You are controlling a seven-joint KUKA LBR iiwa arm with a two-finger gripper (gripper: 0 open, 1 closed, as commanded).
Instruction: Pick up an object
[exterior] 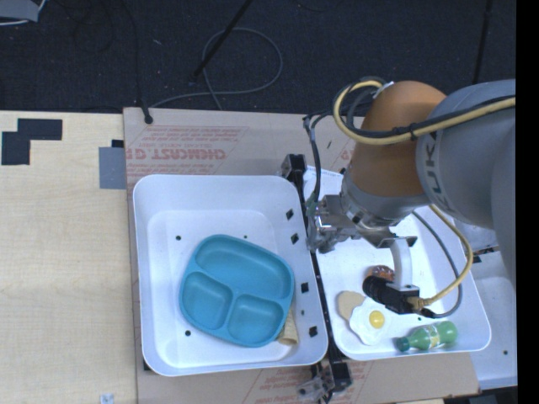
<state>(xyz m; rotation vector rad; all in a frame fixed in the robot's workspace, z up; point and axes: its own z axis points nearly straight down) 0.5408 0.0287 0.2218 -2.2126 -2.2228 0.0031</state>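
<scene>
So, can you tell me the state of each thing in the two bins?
Plate: right way up, flat in the left bin.
Egg: flat, yolk up, in the right bin.
Bottle: on its side, right bin.
Tan disc: flat, against the egg.

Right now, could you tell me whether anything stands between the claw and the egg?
Nothing covers the egg. A tan slice touches its upper-left edge, on the side toward the claw, and a green bottle lies close at its right.
</scene>
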